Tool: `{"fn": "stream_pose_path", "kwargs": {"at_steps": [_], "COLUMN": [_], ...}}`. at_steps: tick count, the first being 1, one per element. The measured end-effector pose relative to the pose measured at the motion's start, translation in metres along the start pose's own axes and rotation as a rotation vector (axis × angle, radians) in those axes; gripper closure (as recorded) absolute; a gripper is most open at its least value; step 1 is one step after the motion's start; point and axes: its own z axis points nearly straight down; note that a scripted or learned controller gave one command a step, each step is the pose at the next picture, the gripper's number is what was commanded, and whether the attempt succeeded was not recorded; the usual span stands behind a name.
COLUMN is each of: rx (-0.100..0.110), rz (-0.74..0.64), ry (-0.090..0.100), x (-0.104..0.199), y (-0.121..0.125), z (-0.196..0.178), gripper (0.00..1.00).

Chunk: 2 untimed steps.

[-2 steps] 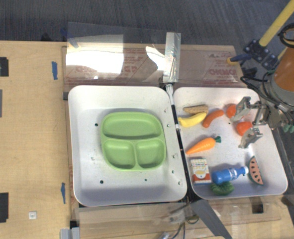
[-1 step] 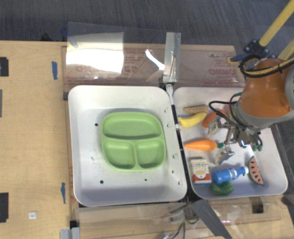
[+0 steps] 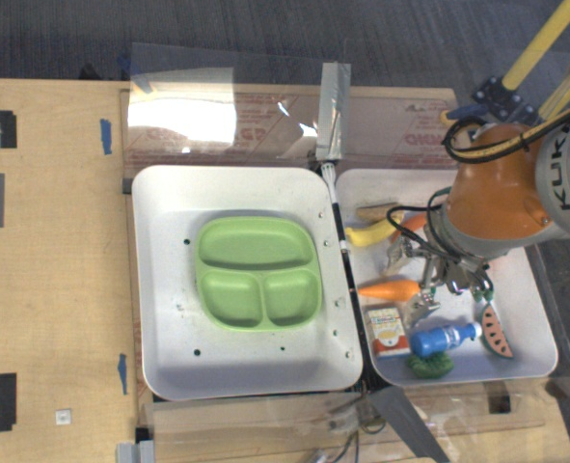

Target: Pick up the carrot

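While the arm (image 3: 502, 186) hangs over the right bin (image 3: 540, 350), its grey and orange bulk covers much of that bin's far half, and everything that matters sits close around the carrot (image 3: 389, 289). Left of the carrot, across the divider, the left bin (image 3: 159, 258) carries a green sectioned plate (image 3: 259, 270), well apart from the work. The gripper (image 3: 437, 280) is down just right of the carrot's thicker end, near enough that it may be touching, though I cannot tell whether the jaws are apart or closed, and no part of the carrot can be seen between them.

The carrot itself lies flat on the bin floor, long axis running left to right, near the bin's left wall. Beyond it lies a yellow banana (image 3: 369, 233); just in front stands a small carton (image 3: 386, 329), and in front and to the right a blue bottle (image 3: 443, 339) with a green leafy piece (image 3: 429, 364) below it. Farther right of the carrot rests a watermelon slice (image 3: 497, 331).

To do this step well, I judge the fingers should straddle the carrot across its narrow width, nearer its middle than its end, and descend fully before closing, keeping clear of the carton so nothing else is pinched.
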Motion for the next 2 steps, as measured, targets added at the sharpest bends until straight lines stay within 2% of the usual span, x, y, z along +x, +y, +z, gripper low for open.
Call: {"fn": "stream_pose_path", "kwargs": {"at_steps": [1, 2], "rx": [0.001, 0.000], "rz": [-0.166, -0.356], "ry": [-0.004, -0.004], "x": [-0.003, 0.020], "y": [-0.004, -0.001], "z": [0.000, 0.000], "gripper": [0.00, 0.00]}}
